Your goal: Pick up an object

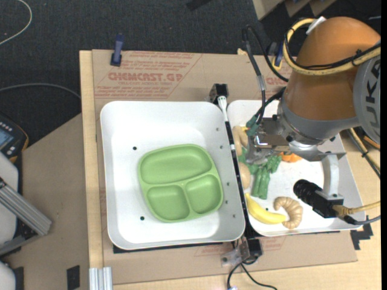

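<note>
The tool (261, 156) is hanging low over the right bin (344, 219), right above a green bundle like asparagus (262, 179); whether it is clenched or released cannot be told. Just below, a yellow banana (264, 212) is lying beside a tan croissant (289, 210), and an orange piece (291, 158) is peeking out under the arm. In the left bin (121, 162), a green divided plate (180, 182) is sitting. Both bins are resting on the bench (151, 71).

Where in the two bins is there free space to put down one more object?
Left bin: bare floor around the green tray, widest along the far wall. Right bin: crowded; banana, croissant, green toy and the arm cover most of it.
</note>
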{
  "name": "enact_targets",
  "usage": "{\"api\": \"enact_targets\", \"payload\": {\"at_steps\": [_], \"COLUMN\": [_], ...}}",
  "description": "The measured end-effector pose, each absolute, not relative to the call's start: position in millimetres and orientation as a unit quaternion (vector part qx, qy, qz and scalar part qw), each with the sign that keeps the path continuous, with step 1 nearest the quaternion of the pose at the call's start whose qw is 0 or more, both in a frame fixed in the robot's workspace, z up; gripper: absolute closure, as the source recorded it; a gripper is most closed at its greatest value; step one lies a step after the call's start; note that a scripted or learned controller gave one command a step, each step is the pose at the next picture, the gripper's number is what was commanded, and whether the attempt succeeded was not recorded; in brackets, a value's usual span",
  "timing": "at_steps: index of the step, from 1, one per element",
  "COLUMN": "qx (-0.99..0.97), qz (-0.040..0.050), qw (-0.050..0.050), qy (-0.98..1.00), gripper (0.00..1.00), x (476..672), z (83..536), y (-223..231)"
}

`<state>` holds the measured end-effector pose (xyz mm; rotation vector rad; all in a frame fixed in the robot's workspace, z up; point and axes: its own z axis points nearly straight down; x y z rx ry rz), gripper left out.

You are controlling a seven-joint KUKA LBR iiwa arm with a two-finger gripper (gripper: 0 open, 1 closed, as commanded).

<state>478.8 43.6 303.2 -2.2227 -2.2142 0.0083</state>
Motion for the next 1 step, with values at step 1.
{"api": "enact_targets", "payload": {"at_steps": [1], "qx": [-0.704], "qz": [0.0027], "qw": [0.004], "qy": [-0.710], "gripper": [1.00], "x": [480.6], "z": [235.8], "y": [138.6]}}
